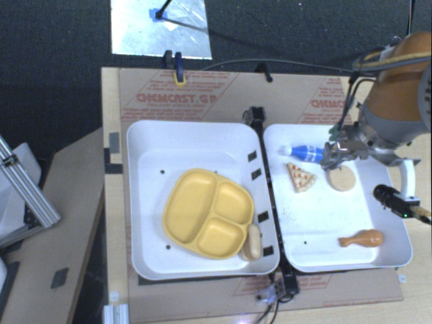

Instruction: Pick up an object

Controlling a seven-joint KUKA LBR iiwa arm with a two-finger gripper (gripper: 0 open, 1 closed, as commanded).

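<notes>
At the lower right of the frame, one tan plastic drumstick (pixel 362 238) lies in the right white bin (pixel 297 252) with its long axis left-to-right. One yellow divided plastic tray (pixel 208 212) with one small beige bread roll (pixel 252 241) at its lower right edge occupies the left white bin (pixel 145 181). Farther up the right bin, one triangular pizza slice (pixel 301 178), one round tan cookie (pixel 342 179) and one blue-and-white bottle (pixel 302 153) cluster near the gripper (pixel 335 155). The cookie lies directly below the gripper in the frame, the bottle just left of it, and the gripper's opening cannot be determined.
</notes>
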